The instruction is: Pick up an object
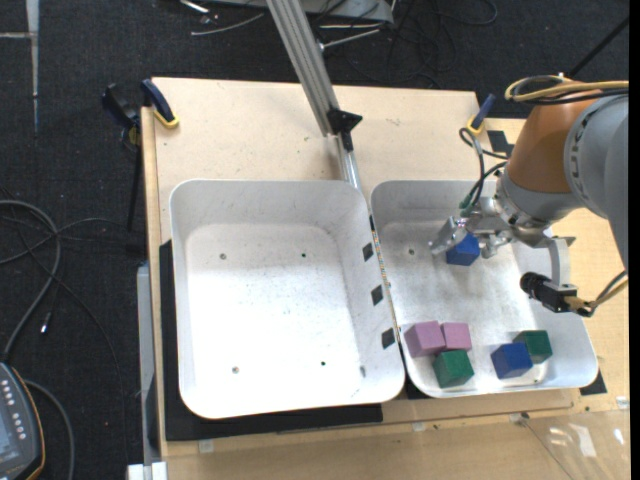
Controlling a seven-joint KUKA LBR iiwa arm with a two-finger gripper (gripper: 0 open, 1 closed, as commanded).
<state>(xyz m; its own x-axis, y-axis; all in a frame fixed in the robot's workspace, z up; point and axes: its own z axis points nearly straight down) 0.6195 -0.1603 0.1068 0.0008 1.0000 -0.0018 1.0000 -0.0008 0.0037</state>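
From my seat the light looks even and bright, leaving the two white bins (270, 288) pale and nearly washed out. Shadows stay soft. The lower right of the frame is hazy; elsewhere focus holds.

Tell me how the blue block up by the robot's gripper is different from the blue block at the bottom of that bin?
The upper blue block sits alone at the gripper; the lower blue block sits against a green block.
The upper one lies near the right bin's far end; the lower one lies by its near rim.
Both are small blue blocks in the same bin.
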